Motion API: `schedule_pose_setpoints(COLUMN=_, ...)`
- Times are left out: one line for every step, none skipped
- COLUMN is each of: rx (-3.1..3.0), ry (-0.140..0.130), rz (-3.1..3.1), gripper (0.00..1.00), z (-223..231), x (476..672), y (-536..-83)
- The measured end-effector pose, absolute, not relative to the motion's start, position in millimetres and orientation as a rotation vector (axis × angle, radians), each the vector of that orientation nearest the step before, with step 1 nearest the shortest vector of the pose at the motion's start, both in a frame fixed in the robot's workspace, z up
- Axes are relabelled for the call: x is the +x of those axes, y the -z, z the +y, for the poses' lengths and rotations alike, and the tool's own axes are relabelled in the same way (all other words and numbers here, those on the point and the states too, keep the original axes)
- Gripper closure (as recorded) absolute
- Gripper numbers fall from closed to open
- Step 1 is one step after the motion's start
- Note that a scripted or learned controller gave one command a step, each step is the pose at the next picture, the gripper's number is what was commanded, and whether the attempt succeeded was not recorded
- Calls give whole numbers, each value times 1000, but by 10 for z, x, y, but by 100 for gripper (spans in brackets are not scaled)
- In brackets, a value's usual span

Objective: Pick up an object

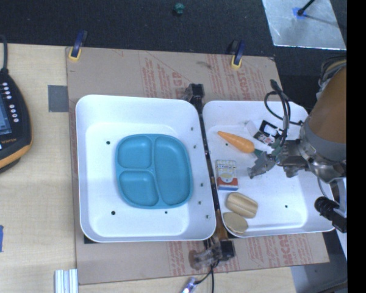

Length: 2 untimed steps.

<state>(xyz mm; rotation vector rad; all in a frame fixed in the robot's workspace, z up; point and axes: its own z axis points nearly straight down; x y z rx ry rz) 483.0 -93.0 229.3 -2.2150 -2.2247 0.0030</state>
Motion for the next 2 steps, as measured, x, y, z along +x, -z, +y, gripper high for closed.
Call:
schedule_pose_setpoints(rx=-2215, ry=-6, rz=-2225, gripper=0, z=-1338, x=5350, y=-1527)
schedule_pose_setpoints(rx=-2214, ry=-3, rz=-2227, gripper=0, z=-1028, x=5944, y=-1690)
